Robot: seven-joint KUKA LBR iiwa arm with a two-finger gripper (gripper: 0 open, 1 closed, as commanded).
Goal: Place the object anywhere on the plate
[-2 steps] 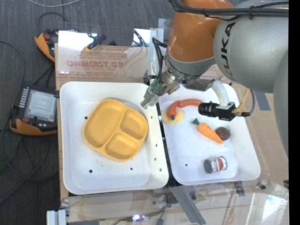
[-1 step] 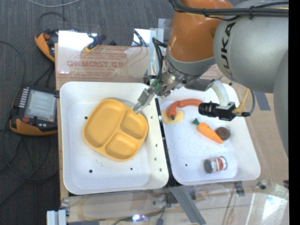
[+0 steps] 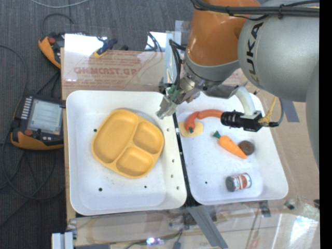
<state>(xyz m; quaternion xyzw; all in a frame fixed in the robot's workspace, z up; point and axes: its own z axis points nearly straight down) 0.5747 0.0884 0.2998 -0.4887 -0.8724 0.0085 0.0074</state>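
Glossy white bins [image 3: 78, 191], moulded yellow plate [image 3: 128, 142].

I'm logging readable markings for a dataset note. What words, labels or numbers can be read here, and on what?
"UKA", partly cut off, on the grey arm.
Reddish print on the cardboard: too blurred to read.
Can label: too small to read.
Pendant screen: unreadable.

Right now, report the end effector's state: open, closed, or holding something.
End effector: cannot be told from this view; it sits over the seam between the two shallow white bins, near the yellow compartment plate.
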